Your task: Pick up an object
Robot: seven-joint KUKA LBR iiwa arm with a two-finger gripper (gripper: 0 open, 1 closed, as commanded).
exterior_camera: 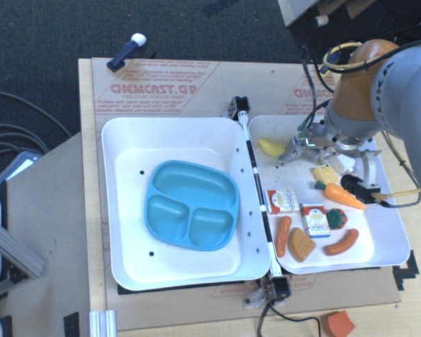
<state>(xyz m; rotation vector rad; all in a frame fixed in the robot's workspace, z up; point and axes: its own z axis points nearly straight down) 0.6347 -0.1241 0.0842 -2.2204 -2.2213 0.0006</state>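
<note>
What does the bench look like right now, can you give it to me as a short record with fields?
left bin: shallow white bin holding a blue three-compartment plastic plate
right bin: shallow white bin with toy food: yellow banana, orange carrot, two sausages, small cartons
arm: grey arm with orange band, reaching in over the right bin
claw: claw low beside the banana; grip unclear

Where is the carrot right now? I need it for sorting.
The carrot lies in the right bin, toward its right side, just above the strawberry.
</note>
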